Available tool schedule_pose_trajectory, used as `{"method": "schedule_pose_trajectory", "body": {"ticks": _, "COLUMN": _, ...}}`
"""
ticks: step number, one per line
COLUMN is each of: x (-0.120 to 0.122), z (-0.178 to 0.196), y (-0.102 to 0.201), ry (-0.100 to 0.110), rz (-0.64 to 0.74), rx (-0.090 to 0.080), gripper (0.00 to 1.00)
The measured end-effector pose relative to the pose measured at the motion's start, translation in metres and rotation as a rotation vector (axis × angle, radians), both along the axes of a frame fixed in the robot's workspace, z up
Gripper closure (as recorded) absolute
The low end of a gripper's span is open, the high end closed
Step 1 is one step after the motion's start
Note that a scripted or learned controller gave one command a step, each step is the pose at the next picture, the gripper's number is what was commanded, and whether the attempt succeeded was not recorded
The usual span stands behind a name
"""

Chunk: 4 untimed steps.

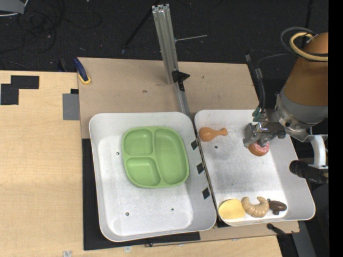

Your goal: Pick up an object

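The right bin (pixel 236 167) holds several toys. An orange drumstick-shaped piece (pixel 213 134) lies near its back left corner. A pinkish-red round toy (pixel 260 150) sits toward the back right. My gripper (pixel 259 141) reaches in from the right and hangs directly over that toy, touching or nearly touching its top. Along the front edge lie a yellow round piece (pixel 231 210), a tan curled piece (pixel 256 206) and a small dark brown piece (pixel 277 205).
The left bin (pixel 107 197) carries a green three-compartment plate (pixel 156 157). A metal post (pixel 167 47) rises behind the divider between the bins. Black clips (pixel 200 167) line that divider. The arm's grey body (pixel 305 90) overhangs the right bin's back right corner.
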<state>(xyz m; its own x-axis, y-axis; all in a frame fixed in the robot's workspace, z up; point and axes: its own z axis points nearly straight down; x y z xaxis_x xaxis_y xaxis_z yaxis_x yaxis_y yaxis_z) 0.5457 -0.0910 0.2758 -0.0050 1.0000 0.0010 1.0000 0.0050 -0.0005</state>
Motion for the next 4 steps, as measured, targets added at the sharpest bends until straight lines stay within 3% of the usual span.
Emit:
{"method": "schedule_pose_trajectory", "body": {"ticks": 1, "x": 0.016, "z": -0.004, "y": 0.047, "ry": 0.001, "rz": 0.000, "rx": 0.000, "gripper": 1.00}}
{"method": "schedule_pose_trajectory", "body": {"ticks": 3, "x": 0.022, "z": -0.016, "y": 0.132, "ry": 0.005, "rz": 0.000, "rx": 0.000, "gripper": 1.00}}
{"method": "schedule_pose_trajectory", "body": {"ticks": 4, "x": 0.027, "z": -0.034, "y": 0.191, "ry": 0.006, "rz": 0.001, "rx": 0.000, "gripper": 1.00}}
